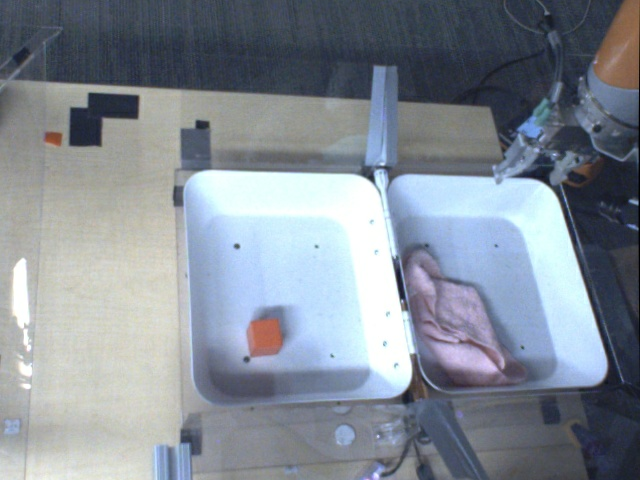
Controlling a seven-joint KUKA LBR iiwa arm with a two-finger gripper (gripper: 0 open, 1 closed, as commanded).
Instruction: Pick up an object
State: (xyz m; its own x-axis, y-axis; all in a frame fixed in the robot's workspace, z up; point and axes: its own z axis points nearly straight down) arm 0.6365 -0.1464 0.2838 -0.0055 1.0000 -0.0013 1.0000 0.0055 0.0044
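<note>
From the camera view above, my arm (618, 63) is reaching in at the upper right, its orange band showing by the frame's edge. My pincer (532, 160) is hanging over the far right corner of the right bin (575, 268), above the rim rather than down inside; its tips are looking slightly spread with nothing between them (though they are small and blurred here, so I cannot tell their spread for certain). A crumpled pink cloth (455, 320) is lying in the right bin, toward its near left side, well apart from my pincer. A small orange block (265, 337) is sitting in the left bin (200, 288), near its front left corner. Both bins are resting side by side on the pale wooden surface (90, 298).
</note>
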